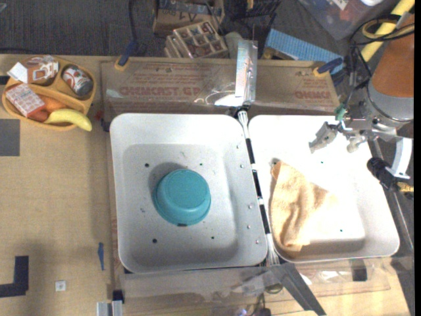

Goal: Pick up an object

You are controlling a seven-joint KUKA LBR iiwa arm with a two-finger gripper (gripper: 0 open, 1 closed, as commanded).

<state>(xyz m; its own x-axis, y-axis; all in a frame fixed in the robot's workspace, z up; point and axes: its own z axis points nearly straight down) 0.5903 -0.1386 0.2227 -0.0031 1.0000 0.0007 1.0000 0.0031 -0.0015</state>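
Observation:
A teal bowl (183, 197) lies upside down in the middle of the left bin (131, 143). A tan-orange cloth (294, 207) is crumpled against the left wall of the right bin (375, 242). My gripper (337, 139) hangs over the back of the right bin, up and to the right of the cloth and apart from it. It is open, and its two fingers (321, 137) stand spread with nothing between them.
A yellow tray (13, 104) with a banana and snack packs sits at the far left of the bench. Cardboard (171, 84) runs along behind both bins. Boxes, cables and clutter lie beyond the bench at the back.

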